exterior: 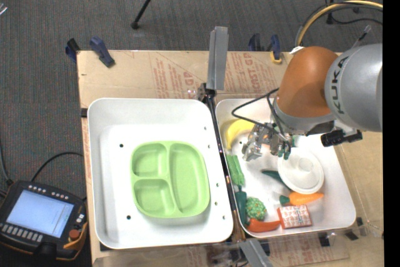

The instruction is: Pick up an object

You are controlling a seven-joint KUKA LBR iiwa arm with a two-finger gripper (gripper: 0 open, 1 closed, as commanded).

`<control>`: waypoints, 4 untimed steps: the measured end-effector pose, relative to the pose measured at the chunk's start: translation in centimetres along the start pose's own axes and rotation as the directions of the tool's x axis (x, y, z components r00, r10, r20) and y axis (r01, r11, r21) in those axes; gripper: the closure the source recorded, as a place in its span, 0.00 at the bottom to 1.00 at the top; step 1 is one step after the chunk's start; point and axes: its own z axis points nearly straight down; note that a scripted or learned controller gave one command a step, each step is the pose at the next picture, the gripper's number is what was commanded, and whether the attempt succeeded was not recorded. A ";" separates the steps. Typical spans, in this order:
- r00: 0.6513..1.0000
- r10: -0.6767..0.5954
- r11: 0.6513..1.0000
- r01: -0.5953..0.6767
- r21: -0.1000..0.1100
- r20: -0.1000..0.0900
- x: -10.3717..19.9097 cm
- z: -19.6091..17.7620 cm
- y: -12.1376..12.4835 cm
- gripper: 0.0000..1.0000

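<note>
My gripper (261,146) hangs over the upper left part of the right bin (342,197), just right of a yellow banana (234,131). Its metal fingers point down and left, and nothing shows between them. Below it lie a green pod-shaped vegetable (235,170), a broccoli piece (255,207), a white bowl (302,173), an orange carrot (305,197), a red packet (294,216) and a dark green piece (271,174). The left bin (106,134) holds a light green divided plate (169,180).
The grey arm with its orange band (309,87) covers the right bin's upper right. A grey upright post (217,59) stands behind the seam between the bins. A teach pendant (41,216) lies on the floor at lower left. Blue clamps (100,50) grip the board's back edge.
</note>
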 end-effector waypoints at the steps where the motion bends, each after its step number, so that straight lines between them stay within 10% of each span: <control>1: 0.977 -0.215 0.977 0.215 0.001 0.000 -4.9 1.0 -5.1 1.00; 2: 0.977 -0.215 0.977 0.215 0.001 0.000 -4.9 0.9 -5.1 0.00; 3: 0.977 -0.215 0.977 0.215 0.000 0.005 -5.1 -0.2 -5.0 1.00; 4: 0.977 -0.215 0.977 0.215 0.000 0.005 -5.0 -0.1 -5.0 0.00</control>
